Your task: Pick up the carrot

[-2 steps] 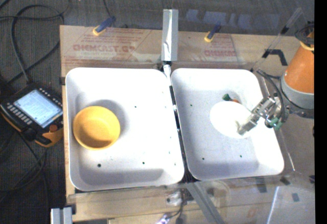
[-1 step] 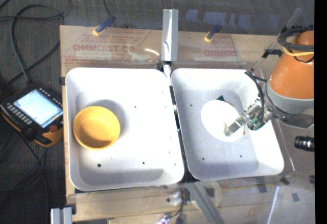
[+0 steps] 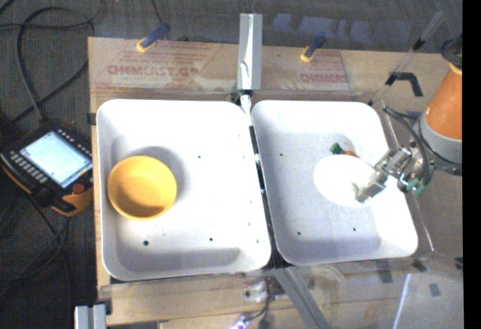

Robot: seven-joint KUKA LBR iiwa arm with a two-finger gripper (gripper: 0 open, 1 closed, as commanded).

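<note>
The carrot (image 3: 344, 150) is a small orange piece with a green top. It lies in the right bin (image 3: 301, 237), at the far edge of a white plate (image 3: 334, 181). My gripper (image 3: 370, 188) reaches in from the right and hangs low over the plate's right edge. It is a short way to the right of the carrot and nearer the front, apart from it. The arm's orange band (image 3: 443, 110) is at the right edge of the view.
A yellow bowl (image 3: 143, 185) sits in the left bin (image 3: 180, 245). A metal post (image 3: 249, 57) stands behind the seam between the bins. A teach pendant (image 3: 52, 162) with cables lies on the floor to the left.
</note>
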